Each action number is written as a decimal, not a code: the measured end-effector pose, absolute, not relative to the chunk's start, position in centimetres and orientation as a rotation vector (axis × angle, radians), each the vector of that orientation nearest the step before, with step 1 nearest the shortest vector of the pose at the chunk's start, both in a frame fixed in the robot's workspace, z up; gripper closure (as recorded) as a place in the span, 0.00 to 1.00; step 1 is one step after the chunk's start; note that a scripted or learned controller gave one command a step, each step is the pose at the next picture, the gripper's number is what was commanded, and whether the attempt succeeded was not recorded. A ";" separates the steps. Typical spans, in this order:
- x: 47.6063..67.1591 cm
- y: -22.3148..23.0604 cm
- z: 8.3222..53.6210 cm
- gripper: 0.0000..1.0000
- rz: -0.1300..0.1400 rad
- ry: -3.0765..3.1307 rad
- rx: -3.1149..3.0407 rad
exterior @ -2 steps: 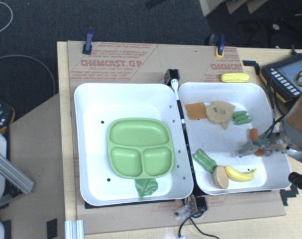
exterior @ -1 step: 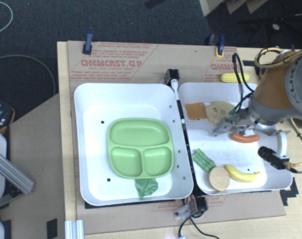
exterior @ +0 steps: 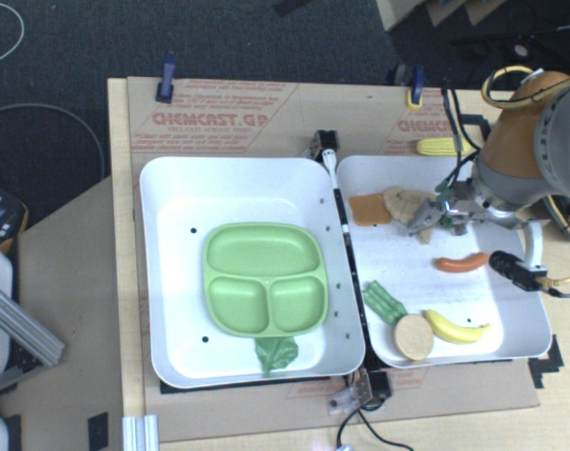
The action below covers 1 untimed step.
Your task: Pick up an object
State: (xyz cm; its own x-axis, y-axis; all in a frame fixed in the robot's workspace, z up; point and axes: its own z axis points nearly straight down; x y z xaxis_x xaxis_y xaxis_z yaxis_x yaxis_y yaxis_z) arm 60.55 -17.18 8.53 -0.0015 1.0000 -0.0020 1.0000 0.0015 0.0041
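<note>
The right bin (exterior: 510, 341) holds a brown flat slab (exterior: 369, 209), a beige lumpy piece (exterior: 400, 200), a red sausage (exterior: 461, 263), a yellow banana (exterior: 456, 327), a green vegetable piece (exterior: 384, 301) and a round tan disc (exterior: 414, 336). My gripper (exterior: 427, 218) hangs low over the back of this bin, just right of the beige piece and close to touching it. The sausage lies a little in front of the gripper. Nothing can be seen held in the gripper.
A green divided plate (exterior: 264, 278) lies in the left bin (exterior: 172, 252), with a green leaf (exterior: 277, 353) at its front edge. A yellow corn cob (exterior: 439, 146) rests on the bench behind the right bin. The arm (exterior: 519, 148) comes in from the right.
</note>
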 end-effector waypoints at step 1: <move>60.4 -17.2 8.5 0.00 0.000 2.222 2.219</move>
